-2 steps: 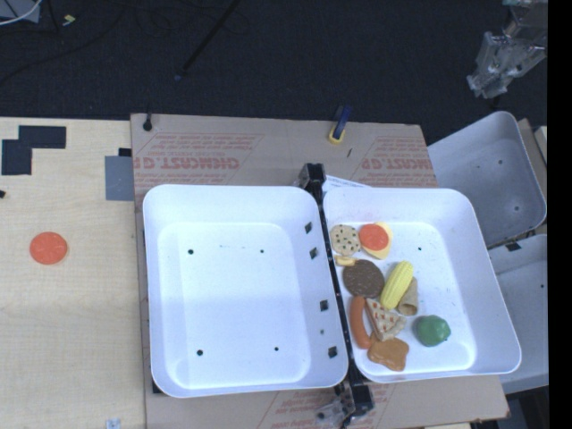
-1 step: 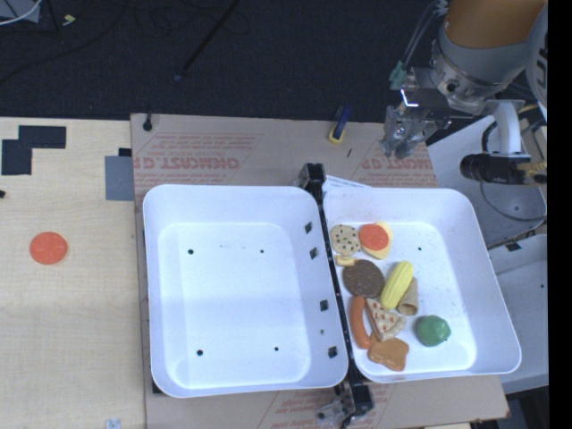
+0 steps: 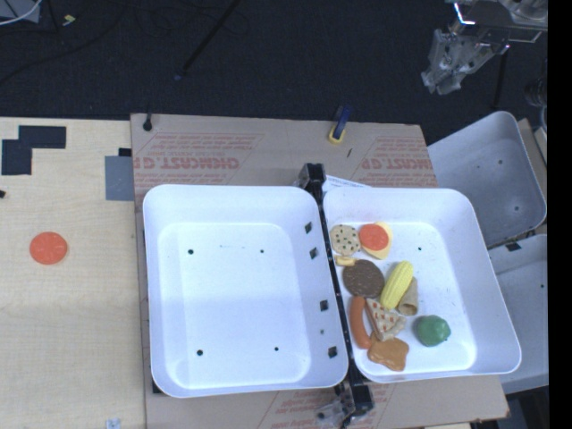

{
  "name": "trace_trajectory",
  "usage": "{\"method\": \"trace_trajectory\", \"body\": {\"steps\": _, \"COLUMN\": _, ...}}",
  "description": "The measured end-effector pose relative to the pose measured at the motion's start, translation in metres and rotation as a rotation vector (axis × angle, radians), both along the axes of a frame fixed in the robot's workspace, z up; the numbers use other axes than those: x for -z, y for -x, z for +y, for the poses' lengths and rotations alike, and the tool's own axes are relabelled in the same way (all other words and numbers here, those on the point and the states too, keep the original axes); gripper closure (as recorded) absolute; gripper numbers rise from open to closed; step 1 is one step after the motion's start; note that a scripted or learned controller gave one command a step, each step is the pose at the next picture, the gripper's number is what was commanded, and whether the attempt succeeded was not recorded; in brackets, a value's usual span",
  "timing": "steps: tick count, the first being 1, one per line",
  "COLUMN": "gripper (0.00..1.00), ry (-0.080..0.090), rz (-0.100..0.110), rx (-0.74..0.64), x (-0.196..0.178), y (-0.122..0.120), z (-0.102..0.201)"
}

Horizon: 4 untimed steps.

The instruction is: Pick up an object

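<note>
Objects for the pick are sitting clustered in the right bin (image 3: 465, 231), toward its left wall: a tan speckled cookie (image 3: 344, 239), a red-on-yellow disc (image 3: 375, 238), a dark brown patty (image 3: 363, 278), a yellow corn cob (image 3: 398, 283) lying at a slant, a reddish sausage (image 3: 358, 321), a pizza-like wedge (image 3: 383, 316), an orange flat piece (image 3: 389, 354) and a green rounded lump (image 3: 433, 331). All are looking like smooth moulded plastic. Most are touching or overlapping each other; the green lump is sitting slightly apart, with bare bin floor to its right and above. Left bin (image 3: 232, 293) is showing bare white floor with rounded corners. Gripper (image 3: 451, 61) is hanging at top right, well clear of both bins, partly cut off and blurred against the dark background; I cannot tell how its jaws are standing, and possibly nothing is in it.
</note>
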State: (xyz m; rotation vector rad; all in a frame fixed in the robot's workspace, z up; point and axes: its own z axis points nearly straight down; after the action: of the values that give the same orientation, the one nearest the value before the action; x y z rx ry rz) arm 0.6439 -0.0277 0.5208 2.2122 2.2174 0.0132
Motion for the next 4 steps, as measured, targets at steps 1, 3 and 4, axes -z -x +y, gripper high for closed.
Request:
{"method": "trace_trajectory", "body": {"steps": 1, "gripper": 1.0, "ry": 0.0, "rz": 0.012, "rx": 0.005, "x": -0.018, "y": 0.0, "z": -0.027}}
{"method": "trace_trajectory", "body": {"steps": 3, "gripper": 1.0, "ry": -0.001, "rz": 0.0, "rx": 0.001, "x": 0.052, "y": -0.001, "z": 0.027}}
{"method": "trace_trajectory", "body": {"steps": 4, "gripper": 1.0, "ry": 0.0, "rz": 0.007, "rx": -0.001, "x": -0.022, "y": 0.0, "z": 0.02}}
